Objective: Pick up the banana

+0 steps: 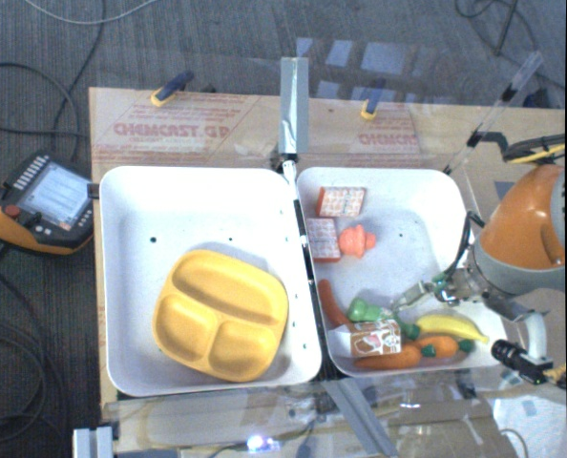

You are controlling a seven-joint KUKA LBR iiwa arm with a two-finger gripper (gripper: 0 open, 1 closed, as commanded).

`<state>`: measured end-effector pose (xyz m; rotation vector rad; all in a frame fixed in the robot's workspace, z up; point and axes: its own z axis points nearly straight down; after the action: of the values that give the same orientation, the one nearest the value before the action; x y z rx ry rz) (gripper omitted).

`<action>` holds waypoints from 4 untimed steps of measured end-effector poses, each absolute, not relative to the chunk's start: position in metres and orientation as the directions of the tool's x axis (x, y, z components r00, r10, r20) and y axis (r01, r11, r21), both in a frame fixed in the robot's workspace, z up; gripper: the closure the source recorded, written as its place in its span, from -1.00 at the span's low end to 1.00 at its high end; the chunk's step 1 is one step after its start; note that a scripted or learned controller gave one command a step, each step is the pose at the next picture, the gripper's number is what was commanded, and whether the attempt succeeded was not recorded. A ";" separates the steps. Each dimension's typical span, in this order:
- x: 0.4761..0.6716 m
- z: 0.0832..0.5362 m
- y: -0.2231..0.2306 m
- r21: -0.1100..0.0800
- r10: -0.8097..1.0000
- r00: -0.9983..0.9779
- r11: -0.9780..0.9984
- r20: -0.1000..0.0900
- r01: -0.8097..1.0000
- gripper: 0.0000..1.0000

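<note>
The yellow banana [452,327] lies in the right bin [412,194], near its front right corner, beside a carrot [390,358] and a small orange item [442,348]. My gripper [437,292] reaches in from the right and hangs just above and behind the banana's left end. Whether it touches the banana is unclear. The grey arm with its orange band [527,227] rises over the bin's right wall.
The right bin also holds two red-and-white boxes [341,201] [324,239], a pink toy [357,241], a red sausage [333,303], a green pepper [365,310] and a small brown carton [375,337]. A yellow divided tray [221,315] lies in the left bin [140,218].
</note>
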<state>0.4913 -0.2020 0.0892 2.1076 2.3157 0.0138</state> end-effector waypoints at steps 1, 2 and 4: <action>0.516 0.149 -0.186 -0.005 0.984 -0.179 0.179 0.003 0.984 -1.00; 0.485 0.156 -0.194 -0.007 1.000 -0.015 0.015 0.003 1.000 -1.00; 0.485 0.099 -0.221 -0.004 0.913 -0.409 0.409 0.007 0.913 -1.00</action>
<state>0.4846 -0.2214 0.0989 1.7123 2.6431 0.0006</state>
